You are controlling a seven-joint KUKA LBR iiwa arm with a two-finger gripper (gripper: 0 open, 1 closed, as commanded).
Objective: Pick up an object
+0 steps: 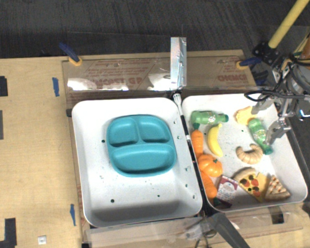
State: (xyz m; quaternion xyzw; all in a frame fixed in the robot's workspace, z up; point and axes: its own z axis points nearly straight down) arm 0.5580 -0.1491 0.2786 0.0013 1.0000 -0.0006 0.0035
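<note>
Two shallow white bins sit side by side on a tan tabletop, seen from above at a slant. The left bin holds a teal divided plate near its middle. The right bin is the landmark for the toy food: along its left wall lie a carrot, an orange pumpkin-like piece and another orange piece; just right of the carrot is a banana, with a green bottle above it at the bin's far side. A croissant lies near the bin's centre, and pizza slices rest toward its near edge. The claw reaches in from the bin's right side, low over a green object; whether its fingers are open or closed cannot be told.
</note>
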